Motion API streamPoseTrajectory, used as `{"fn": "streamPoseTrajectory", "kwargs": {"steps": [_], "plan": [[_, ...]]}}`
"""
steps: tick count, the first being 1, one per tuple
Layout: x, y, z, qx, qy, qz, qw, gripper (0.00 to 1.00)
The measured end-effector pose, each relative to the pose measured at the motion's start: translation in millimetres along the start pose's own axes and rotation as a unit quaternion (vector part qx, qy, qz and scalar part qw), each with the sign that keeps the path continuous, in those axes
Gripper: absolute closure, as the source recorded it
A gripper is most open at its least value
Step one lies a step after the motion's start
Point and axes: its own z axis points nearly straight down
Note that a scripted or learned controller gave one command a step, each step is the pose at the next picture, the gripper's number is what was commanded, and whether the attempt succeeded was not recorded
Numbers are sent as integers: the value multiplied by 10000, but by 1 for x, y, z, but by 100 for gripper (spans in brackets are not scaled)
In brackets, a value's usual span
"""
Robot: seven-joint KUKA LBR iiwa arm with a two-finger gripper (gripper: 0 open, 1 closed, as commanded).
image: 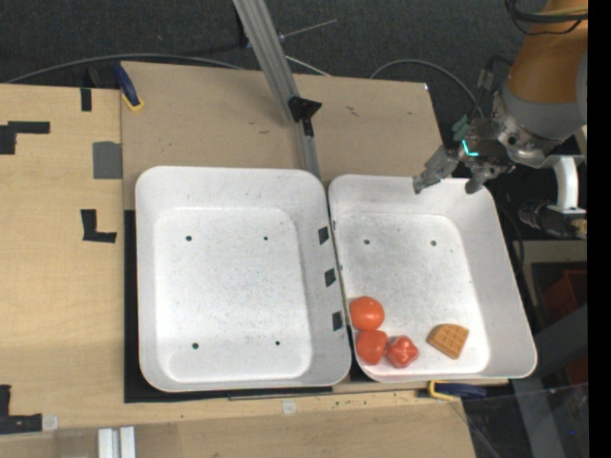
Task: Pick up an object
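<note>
Three small items lie near the front of the right bin (477,227): a round orange-red fruit (367,312), a red lumpy piece (387,348) just below it, and a tan waffle-like biscuit (448,340) to their right. My gripper (447,180) hangs over the bin's far right corner, well away from these items. Its two dark fingers are spread apart with nothing between them.
The left bin (153,256) sits beside the right one, joined along a dark centre seam with clips. A slanted metal pole (272,55) stands behind the bins. Cables trail across the dark floor at the back. Black tape marks dot the bench at left.
</note>
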Motion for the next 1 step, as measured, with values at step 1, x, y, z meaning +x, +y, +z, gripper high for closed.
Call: {"fn": "streamPoseTrajectory", "kwargs": {"steps": [1], "plan": [[0,1,-3,-23,-3,-8,10000,0]]}}
